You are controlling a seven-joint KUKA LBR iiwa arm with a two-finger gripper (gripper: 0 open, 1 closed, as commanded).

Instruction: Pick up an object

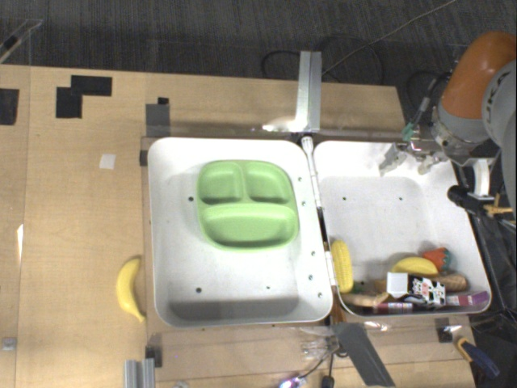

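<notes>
The task looks to be at its beginning: nothing is picked up yet. The gripper (410,158) hangs over the far right part of the right bin (380,217), near its far edge, and its two fingers stand apart with nothing between them.

The objects that could be taken lie together along the near edge of this bin, well apart from the jaws. A corn cob (342,265) rests against the left wall, near the near left corner. Toward the near right corner there are a yellow banana (415,266), a red strawberry toy (437,258), a small white box (397,283) and a purple marker (456,301) beside them.

In my judgement, choosing one object, coming down to it and closing on it are all left to do.

The left bin (174,217) holds a green divided plate (245,202). Another banana (129,288) lies on the bench, just beside that bin's near left corner.
</notes>
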